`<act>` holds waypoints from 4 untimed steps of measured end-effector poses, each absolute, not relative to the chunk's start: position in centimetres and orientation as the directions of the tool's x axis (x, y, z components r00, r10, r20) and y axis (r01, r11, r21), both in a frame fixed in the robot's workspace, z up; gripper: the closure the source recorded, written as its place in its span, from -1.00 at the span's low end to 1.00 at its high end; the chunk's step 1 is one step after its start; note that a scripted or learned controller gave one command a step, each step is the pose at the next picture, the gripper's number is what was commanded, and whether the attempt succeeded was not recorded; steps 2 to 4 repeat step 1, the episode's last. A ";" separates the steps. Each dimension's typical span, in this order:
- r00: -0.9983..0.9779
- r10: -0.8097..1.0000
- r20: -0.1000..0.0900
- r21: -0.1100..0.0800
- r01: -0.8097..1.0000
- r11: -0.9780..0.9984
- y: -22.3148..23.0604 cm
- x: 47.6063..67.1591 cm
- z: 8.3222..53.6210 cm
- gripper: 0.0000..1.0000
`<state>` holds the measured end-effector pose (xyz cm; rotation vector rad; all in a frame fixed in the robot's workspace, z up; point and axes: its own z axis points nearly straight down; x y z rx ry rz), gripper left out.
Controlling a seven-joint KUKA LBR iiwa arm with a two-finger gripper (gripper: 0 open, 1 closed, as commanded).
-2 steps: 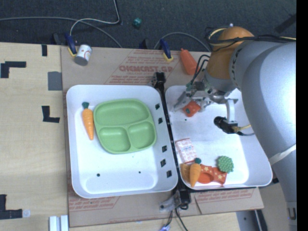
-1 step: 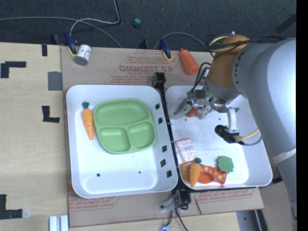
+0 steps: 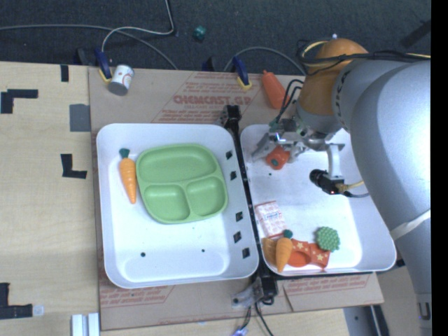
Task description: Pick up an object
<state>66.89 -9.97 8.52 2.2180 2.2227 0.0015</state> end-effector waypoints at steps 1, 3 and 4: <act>-0.004 1.000 -0.002 0.004 1.000 0.004 -10.0 67.0 9.7 1.00; -0.004 1.000 -0.002 0.004 1.000 0.004 -10.0 67.0 9.7 1.00; -0.004 1.000 -0.002 0.004 1.000 0.004 -10.0 67.0 9.7 1.00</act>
